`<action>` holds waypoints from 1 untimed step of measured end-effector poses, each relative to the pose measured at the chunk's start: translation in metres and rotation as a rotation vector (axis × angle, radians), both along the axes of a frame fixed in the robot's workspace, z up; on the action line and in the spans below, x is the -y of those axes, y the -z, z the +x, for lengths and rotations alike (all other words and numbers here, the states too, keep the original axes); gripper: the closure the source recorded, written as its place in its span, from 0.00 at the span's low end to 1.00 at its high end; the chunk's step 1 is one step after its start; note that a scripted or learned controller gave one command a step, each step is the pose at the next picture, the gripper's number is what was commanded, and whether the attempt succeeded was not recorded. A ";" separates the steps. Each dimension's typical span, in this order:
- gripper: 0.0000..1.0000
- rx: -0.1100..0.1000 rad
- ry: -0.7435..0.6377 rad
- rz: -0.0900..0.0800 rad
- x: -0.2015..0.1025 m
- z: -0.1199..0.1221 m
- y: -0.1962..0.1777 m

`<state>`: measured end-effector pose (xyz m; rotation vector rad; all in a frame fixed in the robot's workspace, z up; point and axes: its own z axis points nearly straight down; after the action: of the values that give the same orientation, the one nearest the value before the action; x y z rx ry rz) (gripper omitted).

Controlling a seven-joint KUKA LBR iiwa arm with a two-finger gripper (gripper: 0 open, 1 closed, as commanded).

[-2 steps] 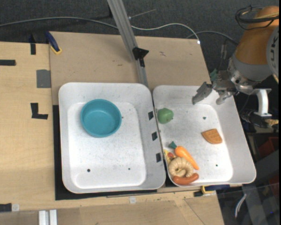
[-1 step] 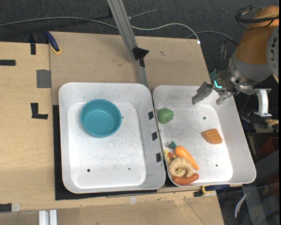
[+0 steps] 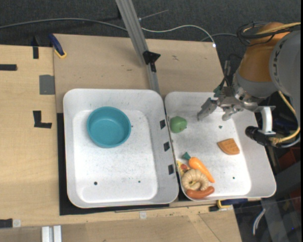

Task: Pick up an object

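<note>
Teal bowl [image 3: 109,127] sits in left bin [image 3: 76,185], toward its upper left. Right bin [image 3: 257,183] holds rest: green round object [image 3: 178,124] near its left wall; below it, carrot [image 3: 200,168], beige knobbly object [image 3: 194,178] and red sausage-like piece [image 3: 199,191] bunched touching at lower left corner; tan wedge [image 3: 229,146] lies apart at mid-right. Gripper [image 3: 215,112] hovers over upper part of right bin, fingers spread apart, nothing between them. Grey arm with orange band enters from right.
</note>
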<state>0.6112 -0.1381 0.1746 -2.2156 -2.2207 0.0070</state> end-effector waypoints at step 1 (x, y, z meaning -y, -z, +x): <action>0.00 0.000 0.001 -0.001 0.002 -0.001 0.044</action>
<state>0.6104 -0.1403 0.1302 -2.2168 -2.2201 0.0077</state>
